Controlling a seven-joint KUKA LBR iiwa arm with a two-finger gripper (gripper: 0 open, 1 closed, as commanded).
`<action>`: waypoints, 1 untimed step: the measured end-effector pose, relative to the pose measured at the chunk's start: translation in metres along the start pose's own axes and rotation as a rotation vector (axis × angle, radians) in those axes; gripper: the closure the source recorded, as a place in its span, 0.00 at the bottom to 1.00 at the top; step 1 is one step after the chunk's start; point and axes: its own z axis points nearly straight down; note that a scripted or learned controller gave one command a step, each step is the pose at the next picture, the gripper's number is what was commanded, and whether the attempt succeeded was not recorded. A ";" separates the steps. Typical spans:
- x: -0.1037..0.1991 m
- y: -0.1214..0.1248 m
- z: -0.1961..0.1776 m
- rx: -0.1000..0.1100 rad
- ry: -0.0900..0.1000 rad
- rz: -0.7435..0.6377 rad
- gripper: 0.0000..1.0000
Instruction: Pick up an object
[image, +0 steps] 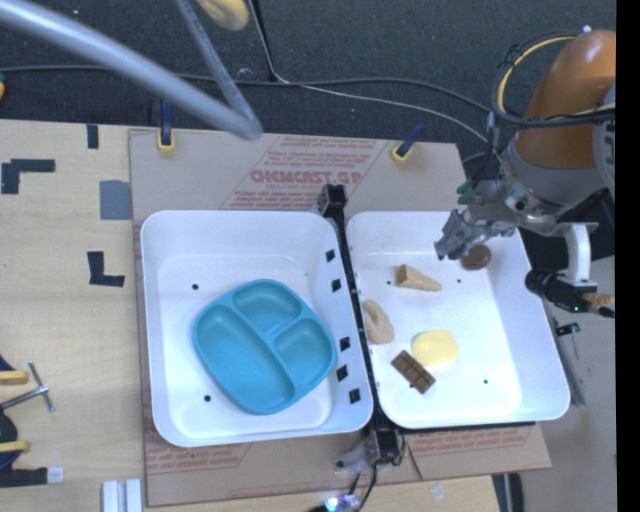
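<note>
My gripper (452, 243) hangs over the far right part of the right bin (500, 400), below the grey wrist and its orange band. A small brown round piece (477, 258) lies just to its right, touching or nearly touching it. A tan wedge (416, 279) lies on the bin floor a little to the gripper's lower left. Nearer the front are a beige curved piece (377, 322), a pale yellow round piece (435, 349) and a dark brown bar (412, 371).
The left bin (165, 300) holds a blue divided plate (263, 345). A black divider (345, 300) runs between the two bins. Cables cross the dark surface behind the bench, and a grey pole slants over the far left.
</note>
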 end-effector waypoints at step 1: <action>0.049 -0.009 0.002 0.001 0.000 0.001 1.00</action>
